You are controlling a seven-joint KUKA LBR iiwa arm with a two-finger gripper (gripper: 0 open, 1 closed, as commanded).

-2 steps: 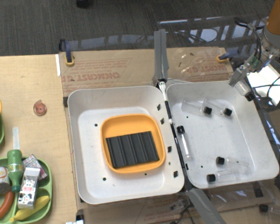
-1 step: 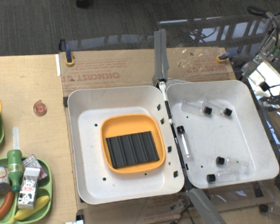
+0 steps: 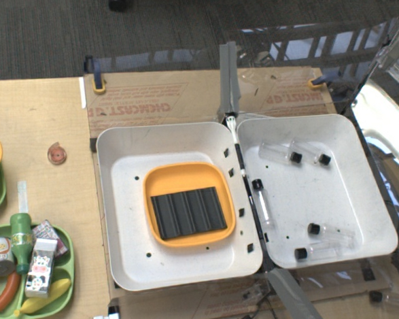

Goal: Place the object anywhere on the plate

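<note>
Two shallow white bins are sitting side by side on a sheet of brown cardboard [image 3: 156, 100] laid over a pale wooden bench [image 3: 33, 119]. In the left bin [image 3: 125, 263], a square yellow-orange plate [image 3: 187, 172] with rounded corners is lying near the middle. A dark grey ribbed rectangular block [image 3: 189, 213] is lying flat on the plate, covering most of its floor, with its ridges running away from the camera. In the right bin [image 3: 364, 178], several clear plastic tubes with black caps are lying scattered: two near the far side [image 3: 279, 150], one along the left wall [image 3: 260, 202] and two near the front [image 3: 326, 234]. At the far left of the bench, a green tray [image 3: 62, 294] is holding toy food, including a green bottle [image 3: 21, 237], a banana [image 3: 45, 296] and a small carton [image 3: 38, 269]. A small pink disc [image 3: 57, 154] is lying alone on the wood.
</note>
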